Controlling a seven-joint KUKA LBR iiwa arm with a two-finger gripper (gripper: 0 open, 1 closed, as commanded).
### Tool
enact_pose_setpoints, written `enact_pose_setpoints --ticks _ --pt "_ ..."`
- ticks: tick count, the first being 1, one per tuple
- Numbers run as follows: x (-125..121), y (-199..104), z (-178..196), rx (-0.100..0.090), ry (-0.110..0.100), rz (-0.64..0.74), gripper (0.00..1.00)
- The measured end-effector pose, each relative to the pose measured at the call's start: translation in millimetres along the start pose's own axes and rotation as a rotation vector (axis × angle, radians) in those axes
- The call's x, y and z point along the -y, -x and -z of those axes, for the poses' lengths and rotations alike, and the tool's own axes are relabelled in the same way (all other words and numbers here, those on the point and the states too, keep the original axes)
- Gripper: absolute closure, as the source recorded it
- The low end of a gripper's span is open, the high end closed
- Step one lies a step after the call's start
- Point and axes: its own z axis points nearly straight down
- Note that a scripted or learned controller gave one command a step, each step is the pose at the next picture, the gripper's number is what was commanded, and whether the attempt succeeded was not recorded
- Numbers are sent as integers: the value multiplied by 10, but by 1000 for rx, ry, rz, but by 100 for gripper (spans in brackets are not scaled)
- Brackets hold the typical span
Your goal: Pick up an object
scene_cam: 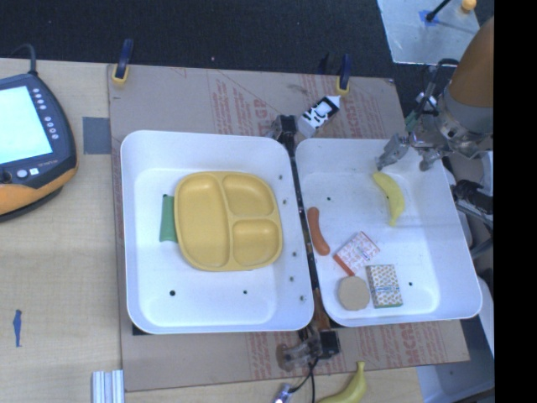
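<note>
Cardboard sheeting covers the wooden counter (59, 267), held by clamps along its far edge, and carries two shallow white bins side by side. The left bin (143, 225) holds a yellow divided tray (226, 221) with a green item (167, 218) tucked partly under its 9 o'clock edge. The right bin (445, 284) holds the candidate objects: a yellow banana (390, 196) toward 1 o'clock, an orange sausage-shaped piece (318, 231) at 9 o'clock against the wall, and at 6 o'clock a red-and-white packet (359, 251), a tan disc (353, 293) and a small printed box (384, 285), clustered and touching.

Step in hand: approach. The tool (411, 154) hovers over the 1 o'clock corner of the right bin with its fingers spread and nothing between them. The banana lies just beside it, toward 7 o'clock, and is judged the nearest target.

Next move: shift the tool slightly toward 7 o'clock, align the fingers across the banana's narrow width, descend, then close.

Obstructions: none lie around the banana; bare bin floor surrounds it. The bin's far wall is near. The clustered items would be harder to separate.

Other items: a teach pendant (29, 145) rests on the counter at 9 o'clock, and a second banana (348, 387) lies outside the bins at 6 o'clock.
</note>
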Motion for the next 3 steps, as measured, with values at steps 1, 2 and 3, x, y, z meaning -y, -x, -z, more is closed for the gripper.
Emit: enact_pose_setpoints --ticks 1,2,3 --pt "6 -52 -348 0 -3 2 0" --pt "304 165 -661 2 -2 2 0" --pt "303 173 -555 3 -3 4 100"
